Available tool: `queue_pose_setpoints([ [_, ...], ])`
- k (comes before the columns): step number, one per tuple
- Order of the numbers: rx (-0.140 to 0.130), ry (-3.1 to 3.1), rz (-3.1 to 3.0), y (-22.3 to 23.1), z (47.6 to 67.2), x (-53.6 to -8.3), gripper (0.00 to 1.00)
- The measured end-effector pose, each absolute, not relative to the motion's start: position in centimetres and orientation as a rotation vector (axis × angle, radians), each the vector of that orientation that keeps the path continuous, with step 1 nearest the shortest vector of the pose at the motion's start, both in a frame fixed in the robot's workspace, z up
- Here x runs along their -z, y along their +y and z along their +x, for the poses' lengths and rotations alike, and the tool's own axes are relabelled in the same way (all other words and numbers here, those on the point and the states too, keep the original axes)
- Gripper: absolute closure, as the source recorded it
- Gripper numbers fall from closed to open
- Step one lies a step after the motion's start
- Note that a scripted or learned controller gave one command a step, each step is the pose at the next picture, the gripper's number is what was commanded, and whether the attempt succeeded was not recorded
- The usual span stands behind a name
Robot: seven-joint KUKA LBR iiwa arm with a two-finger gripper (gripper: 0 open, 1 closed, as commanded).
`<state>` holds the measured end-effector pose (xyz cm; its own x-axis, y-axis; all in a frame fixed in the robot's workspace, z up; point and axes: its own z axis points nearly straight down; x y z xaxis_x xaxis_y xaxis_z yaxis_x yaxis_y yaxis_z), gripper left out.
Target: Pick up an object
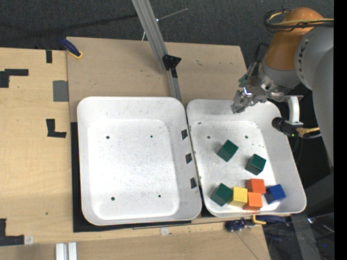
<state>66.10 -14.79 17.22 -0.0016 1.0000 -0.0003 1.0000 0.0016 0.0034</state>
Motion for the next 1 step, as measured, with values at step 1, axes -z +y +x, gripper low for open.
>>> queue_pose_setpoints([
  [1,-0.004,2.22,2.217,-14.74,66.21,-21.52,1.0],
])
